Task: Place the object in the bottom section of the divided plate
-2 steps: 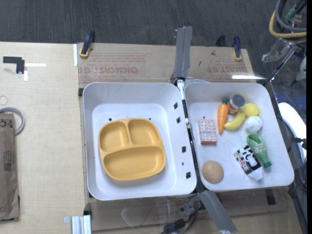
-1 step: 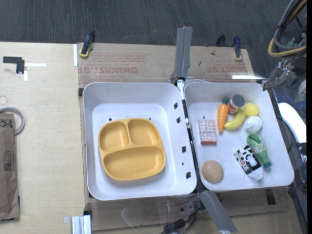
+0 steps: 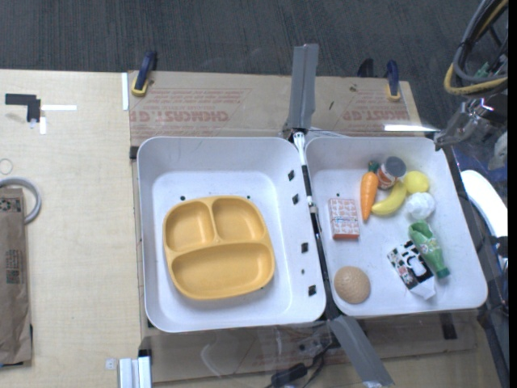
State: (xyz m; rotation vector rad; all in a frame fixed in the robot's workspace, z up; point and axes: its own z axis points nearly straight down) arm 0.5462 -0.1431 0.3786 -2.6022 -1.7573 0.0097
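Worktop (image 3: 73, 217): two shallow white bins side by side, on a cardboard sheet (image 3: 218, 107) held by a blue clamp (image 3: 145, 71) at each far corner.

Left bin (image 3: 149, 217): holds the yellow divided plate (image 3: 218, 247), lying flat, slightly near of centre. Two small sections on its far side; one large section (image 3: 222, 269) spans its near side. This is the bottom section in this view.

Right bin (image 3: 464, 241): all loose objects lie here, well apart from the plate. Which one the task means cannot be told.
- pink box (image 3: 344, 218), left of centre, near the wall between the bins.
- carrot (image 3: 367, 194), standing lengthwise near-to-far, just right of the box.
- banana (image 3: 388, 201), touching the carrot's right side.
- small round can (image 3: 393, 169), far of the banana.
- lemon (image 3: 416, 182), just right of the can, against the banana's far end.
- white crumpled item (image 3: 420, 206), near of the lemon.
- green bottle (image 3: 429, 249), lying on its side, near of the white item.
- black-and-white carton (image 3: 412, 269), touching the bottle's left side, toward the near right corner.
- brown round item (image 3: 352, 284), near left corner, apart from the rest.

Gripper (image 3: 462, 129): at the right edge of the view, above the far right corner of the right bin, well clear of the objects. Mostly cut off or hidden; spread or pressed together cannot be told. Nothing seen in it.

Far left of the worktop: brown paper bag (image 3: 12, 273).
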